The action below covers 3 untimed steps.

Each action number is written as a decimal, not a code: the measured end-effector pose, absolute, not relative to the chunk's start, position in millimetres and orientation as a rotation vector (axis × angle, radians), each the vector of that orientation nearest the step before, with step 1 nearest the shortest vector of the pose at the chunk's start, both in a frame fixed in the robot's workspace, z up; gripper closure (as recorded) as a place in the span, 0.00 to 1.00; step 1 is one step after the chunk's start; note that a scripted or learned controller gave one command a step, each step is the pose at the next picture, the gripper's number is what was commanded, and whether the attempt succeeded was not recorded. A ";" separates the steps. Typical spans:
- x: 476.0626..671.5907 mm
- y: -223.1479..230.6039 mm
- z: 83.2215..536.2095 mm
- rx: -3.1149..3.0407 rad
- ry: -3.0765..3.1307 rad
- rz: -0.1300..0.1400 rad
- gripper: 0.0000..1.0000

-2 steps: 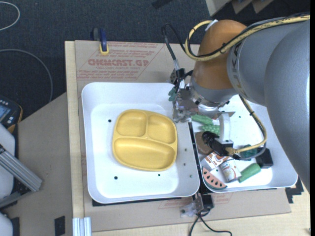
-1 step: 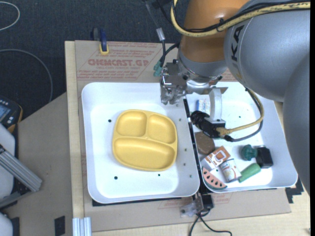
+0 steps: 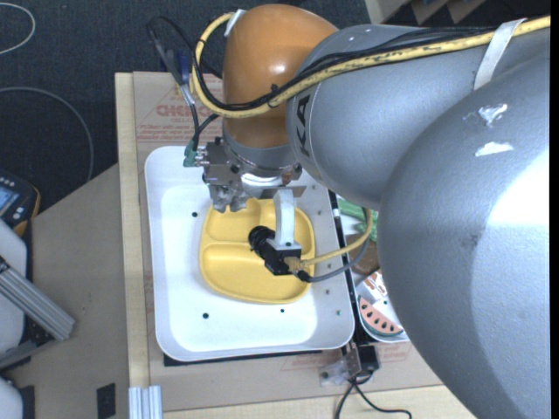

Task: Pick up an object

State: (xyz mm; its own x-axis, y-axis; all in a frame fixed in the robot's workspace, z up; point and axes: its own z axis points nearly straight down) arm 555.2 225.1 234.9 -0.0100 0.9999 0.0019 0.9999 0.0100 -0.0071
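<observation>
The gripper (image 3: 229,201) hung low in the left bin (image 3: 175,260), its dark metal fingers (image 3: 224,197) at the upper left edge of a yellow dish (image 3: 236,273). Whether they stood open or closed could not be told, as the wrist hid most of them from above, and nothing could be seen between them. The dish lay flat on the bin floor near the middle, a shallow moulded piece with a ridge that split it into compartments. A white bracket (image 3: 285,221) hung down from the wrist over the right half of the dish, with a black fitting (image 3: 266,244) at its lower end and a yellow cable (image 3: 336,253) leading off to the right. Above the gripper sat the orange band (image 3: 266,55), and the grey arm (image 3: 437,190) covered the upper right of the view and most of the right bin (image 3: 349,234). At that bin's lower left showed a round piece with a red and white pattern (image 3: 380,312), partly hidden under the arm. Both bins rested on a brown board (image 3: 135,234).
</observation>
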 end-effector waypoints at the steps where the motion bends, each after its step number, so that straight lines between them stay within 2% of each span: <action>1: 595.0 223.9 169.3 -2.219 -2.220 0.012 1.00; 2: 643.3 162.9 257.8 -2.235 -2.221 -0.013 1.00; 3: 593.3 179.3 145.8 -2.215 -2.214 0.020 1.00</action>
